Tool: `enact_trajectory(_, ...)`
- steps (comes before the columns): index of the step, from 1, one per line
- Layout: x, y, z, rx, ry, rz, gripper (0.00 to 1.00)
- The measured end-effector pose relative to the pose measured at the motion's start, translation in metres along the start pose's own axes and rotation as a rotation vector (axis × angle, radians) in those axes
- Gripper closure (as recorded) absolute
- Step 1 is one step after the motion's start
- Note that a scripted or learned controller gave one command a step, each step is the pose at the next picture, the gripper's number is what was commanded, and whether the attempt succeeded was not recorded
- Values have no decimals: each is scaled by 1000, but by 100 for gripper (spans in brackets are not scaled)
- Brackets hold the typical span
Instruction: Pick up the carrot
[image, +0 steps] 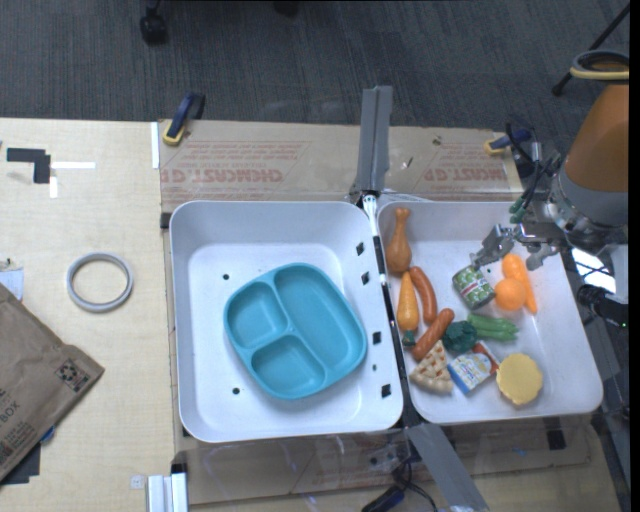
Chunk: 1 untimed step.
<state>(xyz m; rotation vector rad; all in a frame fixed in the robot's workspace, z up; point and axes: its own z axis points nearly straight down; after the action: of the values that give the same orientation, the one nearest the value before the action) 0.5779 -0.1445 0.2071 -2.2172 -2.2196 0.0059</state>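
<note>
The carrot (436, 333) is a slim orange piece with a green leafy top, lying at a slant in the middle of the right bin (572, 395). My gripper (516, 254) hangs over the bin's right side, up and to the right of the carrot and well apart from it. Its fingers (494, 245) stand spread apart. A rounded orange toy (513, 288) lies right under them, next to a green can (474, 286). Nothing is clamped between the fingers.
Around the carrot lie a drumstick (399, 240), a sausage (425, 290), an orange oblong piece (408, 303), a green vegetable (493, 326), a pizza slice (432, 371), a small carton (470, 369) and a yellow disc (520, 379). The left bin (190, 300) holds a blue divided plate (293, 331).
</note>
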Motion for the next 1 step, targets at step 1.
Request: enact_trajectory(1,-56,12,98,-5,0,46,0)
